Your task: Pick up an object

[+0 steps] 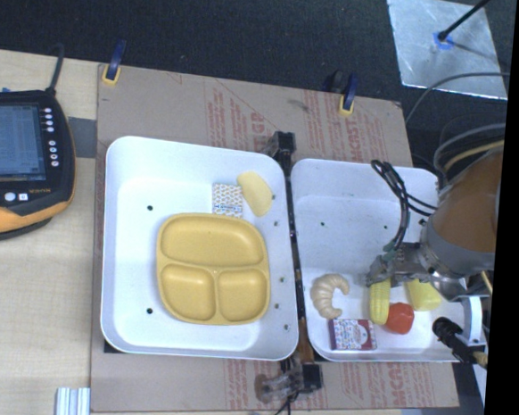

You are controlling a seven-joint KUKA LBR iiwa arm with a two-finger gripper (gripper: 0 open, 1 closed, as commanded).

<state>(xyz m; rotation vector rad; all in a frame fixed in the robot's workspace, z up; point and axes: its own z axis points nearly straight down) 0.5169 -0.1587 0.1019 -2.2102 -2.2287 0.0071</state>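
The arm comes in from the right over the right bin [350, 196]. Its gripper [396, 274] hangs low at the bin's right side, just above a yellow corn cob [378, 302], a red tomato-like piece [399, 318] and a yellow piece [424, 296]. A croissant [329, 294] lies left of them, and a small printed packet [350, 334] sits at the bin's front. Whether anything is between the fingers is hidden by the wrist.
The left bin [132, 237] holds a yellow divided tray [213, 267], a pale yellow piece [254, 193] and a small printed card [228, 201]. A tablet controller [17, 161] lies at the far left. Cables [395, 190] trail over the right bin's back.
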